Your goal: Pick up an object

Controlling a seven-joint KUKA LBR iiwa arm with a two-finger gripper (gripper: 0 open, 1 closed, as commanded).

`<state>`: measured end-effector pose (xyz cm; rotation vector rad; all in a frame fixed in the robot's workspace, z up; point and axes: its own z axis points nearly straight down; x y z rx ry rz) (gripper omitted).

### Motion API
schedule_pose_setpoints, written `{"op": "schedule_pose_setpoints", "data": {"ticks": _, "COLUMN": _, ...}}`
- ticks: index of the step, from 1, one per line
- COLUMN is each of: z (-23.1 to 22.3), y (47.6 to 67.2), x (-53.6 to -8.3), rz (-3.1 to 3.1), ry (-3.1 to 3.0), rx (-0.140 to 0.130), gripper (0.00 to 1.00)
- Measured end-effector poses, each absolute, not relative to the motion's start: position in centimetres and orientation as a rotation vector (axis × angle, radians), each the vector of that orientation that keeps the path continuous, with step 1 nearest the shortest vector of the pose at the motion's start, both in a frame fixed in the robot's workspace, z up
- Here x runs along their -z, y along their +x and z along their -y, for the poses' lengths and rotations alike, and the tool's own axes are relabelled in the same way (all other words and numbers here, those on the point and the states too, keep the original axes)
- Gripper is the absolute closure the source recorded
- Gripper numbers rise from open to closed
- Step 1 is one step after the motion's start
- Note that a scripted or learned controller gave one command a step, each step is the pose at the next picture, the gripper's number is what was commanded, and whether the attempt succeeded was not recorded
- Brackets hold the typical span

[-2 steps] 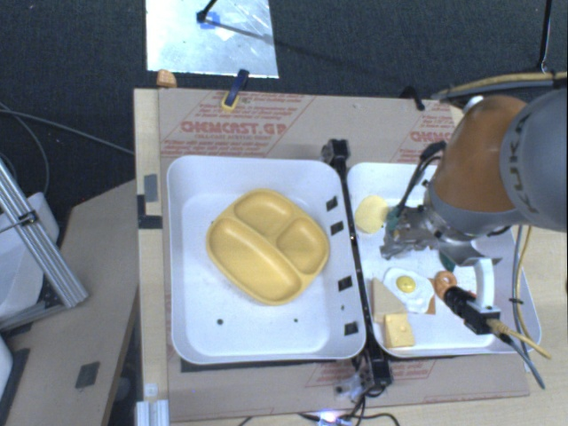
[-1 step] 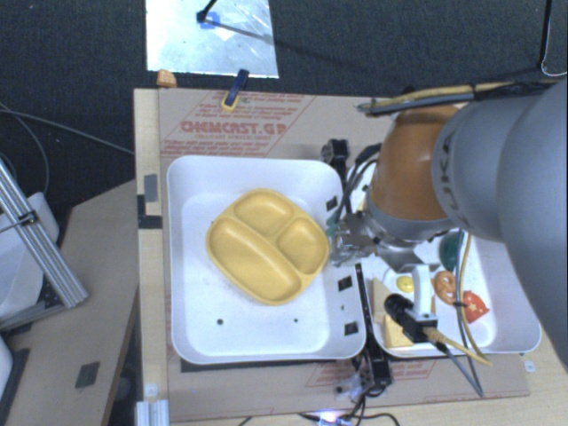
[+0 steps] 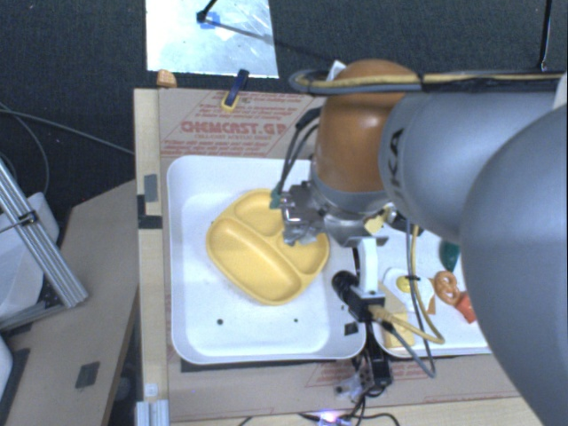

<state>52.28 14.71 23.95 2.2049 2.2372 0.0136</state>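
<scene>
a pale yellow divided plate [image 3: 257, 251], glossy, with rounded compartments, lies tilted in the left white bin [image 3: 191, 264]. the hand [image 3: 297, 224] sits at its right edge; whether it grips cannot be told.

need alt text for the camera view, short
A grey arm with an orange band reaches in from the right, its pincer over a yellow divided plate in the left white bin. Small items lie in the right bin.

Arm reached in from my right.
My gripper [image 3: 297, 224] hung low beneath the orange band, its wrist pointing straight down.
</scene>
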Motion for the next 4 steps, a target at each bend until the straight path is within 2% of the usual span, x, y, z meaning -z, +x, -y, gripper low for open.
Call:
{"op": "schedule_pose_setpoints", "data": {"ticks": 1, "z": -14.4, "y": 49.4, "x": -38.2, "rz": -2.224, "ry": 2.209, "rx": -0.028, "gripper": 1.0}}
{"op": "schedule_pose_setpoints", "data": {"ticks": 2, "z": -14.4, "y": 49.5, "x": -38.5, "rz": -2.232, "ry": 2.206, "rx": -0.009, "gripper": 1.0}}
{"op": "schedule_pose_setpoints", "data": {"ticks": 3, "z": -12.1, "y": 61.0, "x": -23.6, "rz": -2.218, "ry": 2.223, "rx": 0.007, "gripper": 1.0}}
{"op": "schedule_pose_setpoints", "data": {"ticks": 4, "z": -12.6, "y": 61.6, "x": -37.6, "rz": -2.219, "ry": 2.209, "rx": -0.023, "gripper": 1.0}}
